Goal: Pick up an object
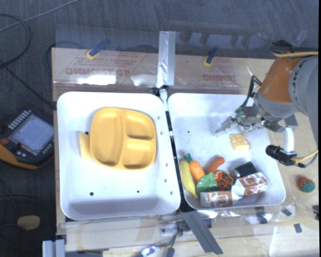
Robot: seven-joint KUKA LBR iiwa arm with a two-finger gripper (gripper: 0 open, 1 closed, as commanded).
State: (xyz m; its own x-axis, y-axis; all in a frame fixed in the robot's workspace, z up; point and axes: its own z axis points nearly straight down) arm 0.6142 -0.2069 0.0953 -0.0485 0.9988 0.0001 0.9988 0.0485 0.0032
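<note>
My gripper (247,126) hangs over the upper right part of the right bin (203,108), its two grey fingers spread wide and open with nothing between them. Just below it a small pale yellow cheese block (239,141) lies on the bin floor, apart from the fingers. Along the bin's front lie a banana (186,179), an orange carrot (216,163), a green toy (206,182), a black block (245,169), a red and white carton (251,185) and a can on its side (218,198).
The left bin (69,186) holds a yellow divided plate (123,136). A black connector (278,153) and cable hang off the arm at the right bin's edge. A small red toy (306,184) lies on the bench outside it.
</note>
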